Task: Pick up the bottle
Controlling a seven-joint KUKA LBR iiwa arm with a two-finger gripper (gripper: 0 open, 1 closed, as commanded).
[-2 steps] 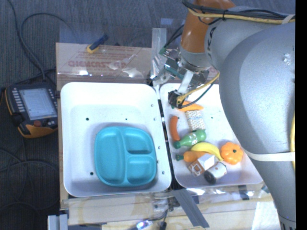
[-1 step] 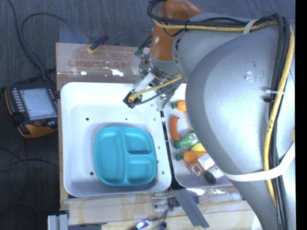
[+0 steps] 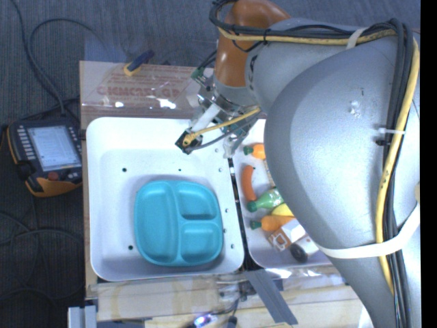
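My gripper (image 3: 229, 141) hangs above the divide between the bins (open or closed, I cannot tell), well apart from the white bottle (image 3: 293, 236) lying in the view's right-hand bin (image 3: 255, 253).

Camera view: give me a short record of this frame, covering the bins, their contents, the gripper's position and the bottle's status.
left bin: holds a blue divided plate
right bin: several small items, partly covered by the arm
bottle: green, lying in the right bin beside an orange carrot-like piece
gripper: at the far end of the divide between the bins, apart from the bottle
task status: bottle not picked up
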